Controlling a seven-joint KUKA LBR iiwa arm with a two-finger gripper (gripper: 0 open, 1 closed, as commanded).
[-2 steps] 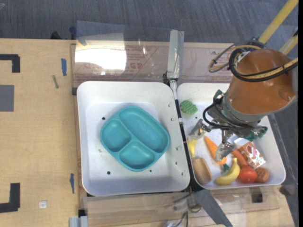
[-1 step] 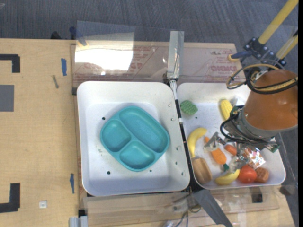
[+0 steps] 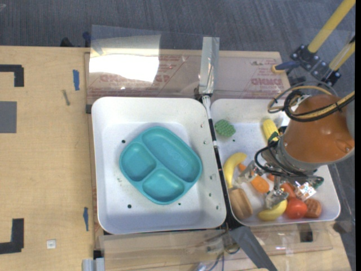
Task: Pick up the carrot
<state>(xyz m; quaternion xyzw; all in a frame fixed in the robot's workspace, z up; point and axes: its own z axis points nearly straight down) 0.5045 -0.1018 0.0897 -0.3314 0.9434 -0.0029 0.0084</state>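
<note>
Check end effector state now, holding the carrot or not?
End effector: low in the right bin, over the carrot; open or closed cannot be told, and no hold on the carrot is visible.

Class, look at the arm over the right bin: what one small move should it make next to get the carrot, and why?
Probably a short, straight descent. The gripper hangs low in the right bin, with the carrot, a small orange piece, right beside it, crowded by bananas and a tomato. A sideways shift would risk knocking those neighbours.
</note>
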